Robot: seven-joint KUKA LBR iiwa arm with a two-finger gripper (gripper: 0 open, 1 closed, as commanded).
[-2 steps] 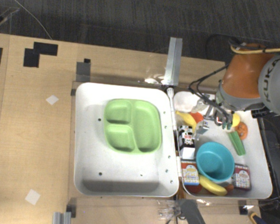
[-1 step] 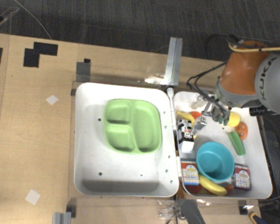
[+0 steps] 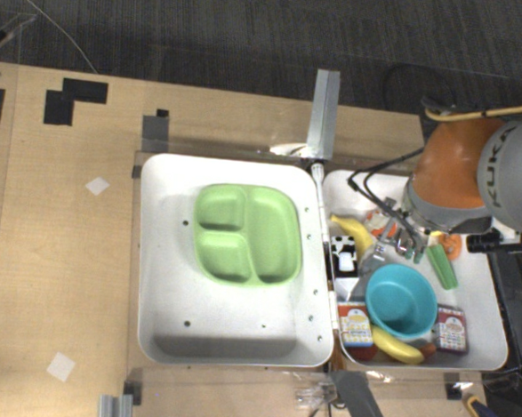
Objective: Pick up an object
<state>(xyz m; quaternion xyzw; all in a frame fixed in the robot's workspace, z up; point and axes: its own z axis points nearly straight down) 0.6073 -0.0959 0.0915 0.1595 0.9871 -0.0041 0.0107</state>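
My gripper (image 3: 395, 239) hangs low over the back half of the right bin (image 3: 493, 335), under the grey arm with its orange band (image 3: 451, 167). Right below and in front of it sits a blue bowl (image 3: 401, 299). A yellow banana (image 3: 352, 231) lies just left of the gripper. To its right lie a green stick-shaped object (image 3: 442, 266) and a small orange piece (image 3: 454, 245). A black-and-white item (image 3: 343, 253) rests by the bin's left wall. At the bin's front lie a second banana (image 3: 397, 347) and two small printed boxes (image 3: 356, 326) (image 3: 450, 330).
The left bin (image 3: 163, 268) holds a green divided plate (image 3: 245, 233). A metal post (image 3: 324, 114) stands behind the gap between the bins. Black cables (image 3: 370, 180) loop off the wrist over the right bin's back edge. Wooden bench surface spreads to the left.
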